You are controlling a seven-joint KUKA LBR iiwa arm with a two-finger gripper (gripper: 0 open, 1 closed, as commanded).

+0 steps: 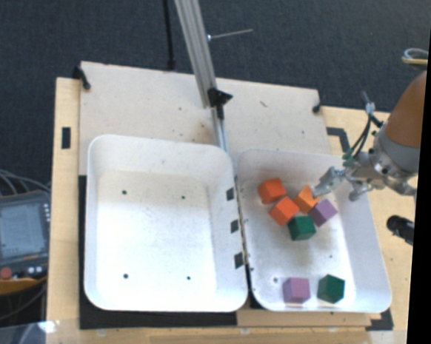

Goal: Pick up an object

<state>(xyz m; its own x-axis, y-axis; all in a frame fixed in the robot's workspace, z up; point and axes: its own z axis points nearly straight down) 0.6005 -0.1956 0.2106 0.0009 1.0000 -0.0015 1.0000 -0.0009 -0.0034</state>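
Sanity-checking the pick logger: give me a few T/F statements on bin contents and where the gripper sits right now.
1. All the blocks lie in the right bin. True.
2. The right bin holds four blocks. False: seven show, three orange, two purple and two green.
3. The gripper is over the left bin. False: it is over the right bin, at the upper cluster of blocks.
4. A purple block and a green block sit side by side near the right bin's front edge. True.
5. The green block in the upper cluster lies in front of an orange block. True.
6. An orange block sits alone in the left bin. False: the orange blocks are all in the right bin.
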